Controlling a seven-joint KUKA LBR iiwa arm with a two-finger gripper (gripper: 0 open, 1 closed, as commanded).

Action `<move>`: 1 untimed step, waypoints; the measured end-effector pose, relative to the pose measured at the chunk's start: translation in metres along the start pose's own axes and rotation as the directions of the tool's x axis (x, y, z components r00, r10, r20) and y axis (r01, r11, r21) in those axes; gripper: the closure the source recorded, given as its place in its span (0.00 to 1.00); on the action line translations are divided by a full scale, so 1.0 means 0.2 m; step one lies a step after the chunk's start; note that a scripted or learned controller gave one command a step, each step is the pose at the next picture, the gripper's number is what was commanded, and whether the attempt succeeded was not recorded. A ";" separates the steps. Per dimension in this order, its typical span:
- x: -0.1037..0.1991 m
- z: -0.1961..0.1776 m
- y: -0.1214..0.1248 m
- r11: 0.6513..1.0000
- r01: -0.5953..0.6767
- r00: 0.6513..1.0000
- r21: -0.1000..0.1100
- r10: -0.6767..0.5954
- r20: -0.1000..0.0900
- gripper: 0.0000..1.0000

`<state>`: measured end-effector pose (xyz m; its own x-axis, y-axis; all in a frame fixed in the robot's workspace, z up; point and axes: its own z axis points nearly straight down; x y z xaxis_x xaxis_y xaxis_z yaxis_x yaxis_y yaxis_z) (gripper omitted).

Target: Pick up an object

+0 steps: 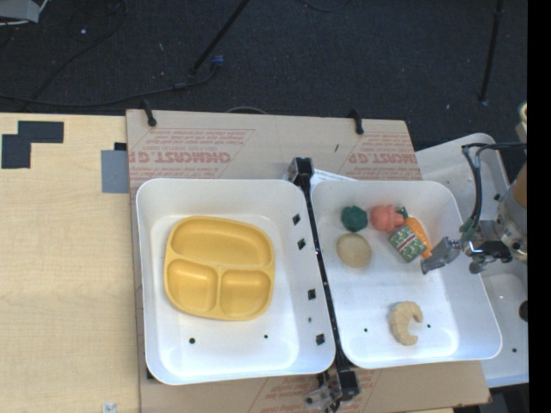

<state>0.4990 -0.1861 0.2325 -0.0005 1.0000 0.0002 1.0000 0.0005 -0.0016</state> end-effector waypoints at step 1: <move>0.03 0.30 -0.03 1.000 0.000 1.000 0.008 0.000 -0.004 0.00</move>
